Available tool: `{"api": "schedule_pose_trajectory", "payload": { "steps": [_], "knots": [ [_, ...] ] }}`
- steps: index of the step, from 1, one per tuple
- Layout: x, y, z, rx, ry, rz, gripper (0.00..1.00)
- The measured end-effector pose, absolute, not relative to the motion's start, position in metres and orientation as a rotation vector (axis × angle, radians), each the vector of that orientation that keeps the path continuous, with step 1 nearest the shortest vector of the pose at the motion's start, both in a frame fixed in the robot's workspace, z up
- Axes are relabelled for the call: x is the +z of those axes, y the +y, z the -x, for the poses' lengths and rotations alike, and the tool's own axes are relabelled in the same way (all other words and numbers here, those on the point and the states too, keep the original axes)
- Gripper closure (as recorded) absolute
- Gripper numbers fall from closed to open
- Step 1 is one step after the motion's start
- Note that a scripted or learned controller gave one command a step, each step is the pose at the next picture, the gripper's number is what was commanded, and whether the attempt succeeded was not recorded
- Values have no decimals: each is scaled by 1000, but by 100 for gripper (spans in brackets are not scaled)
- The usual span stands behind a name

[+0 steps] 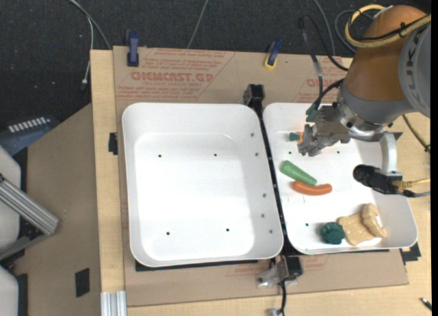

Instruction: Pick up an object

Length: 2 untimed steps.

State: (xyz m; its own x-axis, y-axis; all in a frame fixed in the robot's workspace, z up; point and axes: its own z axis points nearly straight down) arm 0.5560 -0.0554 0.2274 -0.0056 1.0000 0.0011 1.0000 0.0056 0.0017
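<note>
My gripper (309,145) hangs low over the back left part of the right bin (404,239). Just in front of it lie a green pod-shaped piece (297,172) and, touching it on the near side, an orange carrot-like stick (313,188). At the front of the same bin a teal lump (332,233) rests against a tan bread-like piece (363,226). A small orange and green bit (295,136) peeks out at the gripper's left side; I cannot tell whether it is held.
The left bin (198,185) stands beside the right one, their walls meeting along the middle. Blue clamps (132,48) and a brown board edge the back of the bench.
</note>
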Motion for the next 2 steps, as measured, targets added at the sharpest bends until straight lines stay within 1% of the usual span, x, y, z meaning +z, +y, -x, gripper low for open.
{"api": "schedule_pose_trajectory", "payload": {
  "steps": [1,2],
  "knots": [
    [227,1,-564,2,2228,-2216,100],
    [219,56,-577,2,2227,-2217,100]
  ]
}}
